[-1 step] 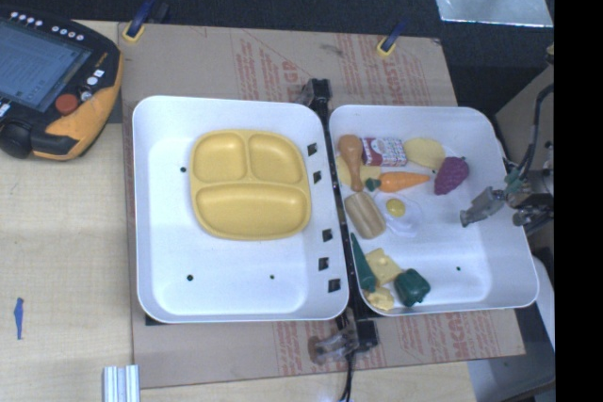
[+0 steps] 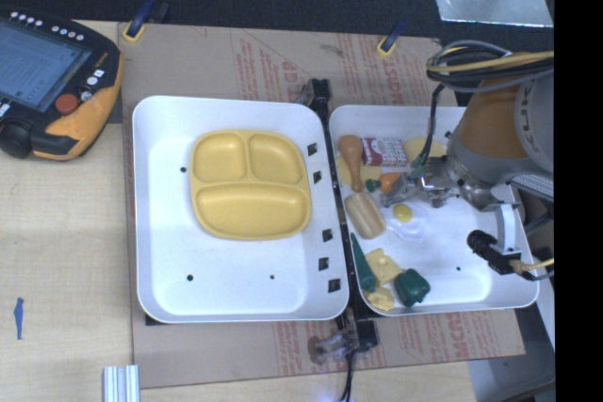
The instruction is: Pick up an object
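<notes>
At the far left of the worktop (image 2: pixel 66 231) a teach pendant (image 2: pixel 52 85) with a blue screen and orange corner lies flat, well apart from the bins. Next comes the left bin (image 2: pixel 160 278), and in it a yellow divided plate (image 2: pixel 251 184) sits toward the upper middle, its three compartments facing up. The two bins meet along a black clipped seam.

In the right bin (image 2: pixel 471 292) the objects crowd the left half. Along the left wall a tan bread-like roll (image 2: pixel 365 215) lies below an orange-brown bottle shape (image 2: pixel 350 151), and a red-and-white packet (image 2: pixel 384 151) sits just beside that near the top wall. A small yellow round piece (image 2: pixel 403 213) lies near the middle. At the lower left corner a pale yellow block (image 2: pixel 380 265) touches a dark green piece (image 2: pixel 412 286), with a thin green item (image 2: pixel 362 266) beside them along the wall.

My jaws (image 2: pixel 415 182) hang over the upper middle of this bin, near a small orange and green cluster (image 2: pixel 388 183) by the packet. I cannot tell whether they are apart or together, nor whether anything lies between them. My grey wrist with its orange band (image 2: pixel 490 122) enters from the right.
</notes>
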Controlling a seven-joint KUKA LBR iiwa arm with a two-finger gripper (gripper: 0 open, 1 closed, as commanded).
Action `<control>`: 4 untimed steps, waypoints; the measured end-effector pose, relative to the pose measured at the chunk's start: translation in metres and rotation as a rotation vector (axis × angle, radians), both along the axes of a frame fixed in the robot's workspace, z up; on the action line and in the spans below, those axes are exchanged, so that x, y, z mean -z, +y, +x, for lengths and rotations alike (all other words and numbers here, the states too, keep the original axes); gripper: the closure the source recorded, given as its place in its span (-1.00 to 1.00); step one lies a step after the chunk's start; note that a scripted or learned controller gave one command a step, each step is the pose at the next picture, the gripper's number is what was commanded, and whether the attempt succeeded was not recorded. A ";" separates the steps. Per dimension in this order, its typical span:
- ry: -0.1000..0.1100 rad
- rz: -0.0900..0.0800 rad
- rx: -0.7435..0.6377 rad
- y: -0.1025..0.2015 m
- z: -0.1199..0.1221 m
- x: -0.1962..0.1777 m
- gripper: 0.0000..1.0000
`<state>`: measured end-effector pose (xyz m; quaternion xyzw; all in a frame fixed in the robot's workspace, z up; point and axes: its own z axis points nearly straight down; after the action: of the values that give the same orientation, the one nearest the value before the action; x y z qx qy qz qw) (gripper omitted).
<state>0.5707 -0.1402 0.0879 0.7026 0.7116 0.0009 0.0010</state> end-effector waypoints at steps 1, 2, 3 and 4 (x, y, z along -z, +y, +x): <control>0.083 0.021 -0.006 -0.020 0.065 -0.033 -1.00; 0.017 0.025 -0.001 -0.049 0.056 -0.010 -1.00; 0.026 0.018 0.002 -0.044 0.084 -0.001 -1.00; 0.010 0.002 0.003 0.031 0.047 -0.018 -1.00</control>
<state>0.6180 -0.1092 0.1056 0.7037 0.7105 -0.0017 -0.0033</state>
